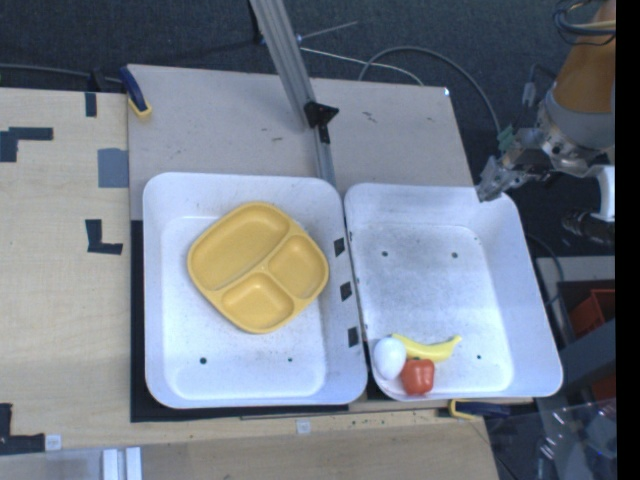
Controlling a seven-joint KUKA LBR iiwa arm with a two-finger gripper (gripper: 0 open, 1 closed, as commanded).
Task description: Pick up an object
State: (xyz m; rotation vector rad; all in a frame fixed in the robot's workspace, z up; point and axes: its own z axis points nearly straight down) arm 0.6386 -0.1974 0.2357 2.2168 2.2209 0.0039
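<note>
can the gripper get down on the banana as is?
Probably yes. The gripper sits at the right bin's far corner, nothing over the banana. But an egg and tomato touch it, crowding the fingers.

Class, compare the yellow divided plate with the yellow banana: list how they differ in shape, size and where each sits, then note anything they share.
The yellow divided plate is broad, flat and has three compartments; the banana is a slim curved piece. The plate is far larger than the banana. The plate lies alone in the left bin, near its middle; the banana lies in the right bin at its near edge, beside a white ball and a red object. Both are yellow.
</note>
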